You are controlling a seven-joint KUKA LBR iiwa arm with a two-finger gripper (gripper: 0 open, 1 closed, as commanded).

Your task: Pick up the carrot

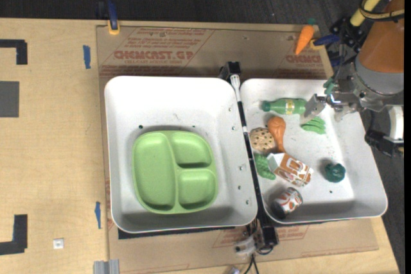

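A small orange carrot [304, 40] with a green top lies on the brown board behind the right bin [359, 157], outside its rim. Inside that bin, near its middle left, lies another orange tapered piece [277, 128]; whether it is a carrot I cannot tell. My gripper [328, 106] hangs over the upper right part of the right bin, right of the green bottle [286, 106] and just above a small green piece [314, 126]. It stands open with nothing between its fingers. It is well apart from both orange things.
The right bin also holds a cookie [260, 138], a leafy green item [264, 167], an orange-white carton [293, 171], a can [287, 200] and a dark green round item [334, 171]. A green divided plate [173, 170] sits in the left bin [128, 112].
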